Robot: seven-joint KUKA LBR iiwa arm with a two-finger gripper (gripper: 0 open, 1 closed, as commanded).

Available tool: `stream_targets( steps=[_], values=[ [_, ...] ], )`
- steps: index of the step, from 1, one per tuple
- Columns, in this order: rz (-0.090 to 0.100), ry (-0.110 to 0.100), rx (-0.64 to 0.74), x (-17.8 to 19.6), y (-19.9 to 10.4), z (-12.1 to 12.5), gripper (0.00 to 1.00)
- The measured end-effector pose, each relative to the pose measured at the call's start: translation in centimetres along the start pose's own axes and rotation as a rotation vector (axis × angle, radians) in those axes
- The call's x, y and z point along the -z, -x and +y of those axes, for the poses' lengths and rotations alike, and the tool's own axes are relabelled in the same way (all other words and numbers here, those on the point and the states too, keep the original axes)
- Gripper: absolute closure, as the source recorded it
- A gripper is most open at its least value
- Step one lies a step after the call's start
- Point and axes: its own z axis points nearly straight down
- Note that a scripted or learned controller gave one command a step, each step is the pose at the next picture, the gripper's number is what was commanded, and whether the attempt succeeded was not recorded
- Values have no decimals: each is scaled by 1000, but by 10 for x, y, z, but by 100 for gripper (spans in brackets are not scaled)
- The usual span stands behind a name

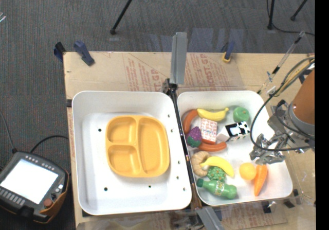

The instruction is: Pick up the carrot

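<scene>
The carrot (260, 179) is orange and lies flat in the front right corner of the right bin (230, 93), its thick end pointing toward the back. My gripper (267, 154) hangs just behind and above that thick end, at the right side of the bin. The carrot rests on the bin floor, with nothing lifting it. A yellow lemon (247, 171) touches the carrot's left side.
The right bin also holds two bananas (212, 114), a green bottle (220, 188), broccoli (216, 174), grapes (194, 136), a sausage (213, 146), a small carton (208, 130) and a black-and-white box (237, 130). A yellow divided plate (138, 145) lies in the left bin (82, 121).
</scene>
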Motion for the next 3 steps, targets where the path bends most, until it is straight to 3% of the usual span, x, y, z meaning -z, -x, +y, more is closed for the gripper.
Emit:
stream_targets(
  steps=[1,2,3],
  values=[
    [-3,-9,758,-46,10,1,100],
    [-1,5,1054,-63,-32,12,100],
    [-3,4,1319,21,14,71,100]
  ],
)
